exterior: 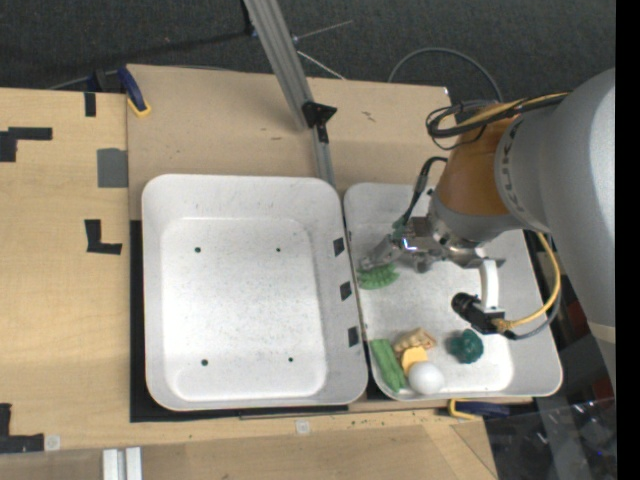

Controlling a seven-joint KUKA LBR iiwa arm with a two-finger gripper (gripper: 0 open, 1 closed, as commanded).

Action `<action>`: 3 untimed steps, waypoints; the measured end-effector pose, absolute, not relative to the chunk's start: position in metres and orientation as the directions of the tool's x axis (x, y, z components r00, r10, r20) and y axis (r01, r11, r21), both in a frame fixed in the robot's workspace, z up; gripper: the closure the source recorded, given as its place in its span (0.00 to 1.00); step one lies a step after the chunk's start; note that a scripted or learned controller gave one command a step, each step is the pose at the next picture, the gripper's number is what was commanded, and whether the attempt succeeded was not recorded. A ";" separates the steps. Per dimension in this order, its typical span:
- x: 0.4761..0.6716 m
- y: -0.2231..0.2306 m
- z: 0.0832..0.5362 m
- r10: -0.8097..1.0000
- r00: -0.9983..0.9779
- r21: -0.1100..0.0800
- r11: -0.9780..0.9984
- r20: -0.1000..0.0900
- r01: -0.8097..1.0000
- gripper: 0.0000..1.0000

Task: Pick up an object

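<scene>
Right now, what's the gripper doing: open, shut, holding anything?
Gripper: low in the right bin, at the green object; open or shut cannot be told.

A pale wooden bench is seen left of and behind the gripper, dark carpeted floor beyond; a metal post slants up behind.

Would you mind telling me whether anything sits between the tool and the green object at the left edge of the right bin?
Nothing visible does. The tool is right at the green object, with the other items clustered apart near the right bin's front edge.
</scene>
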State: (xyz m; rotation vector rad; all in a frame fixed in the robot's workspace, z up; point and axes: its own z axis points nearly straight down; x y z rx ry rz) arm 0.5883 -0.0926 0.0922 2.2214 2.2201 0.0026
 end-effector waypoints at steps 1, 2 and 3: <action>0.590 -0.092 0.106 1.000 -0.002 0.007 0.002 -0.002 1.000 1.00; 0.589 -0.094 0.169 1.000 -0.001 0.005 0.001 -0.001 1.000 1.00; 0.590 -0.094 0.202 1.000 -0.001 0.002 0.001 0.000 1.000 1.00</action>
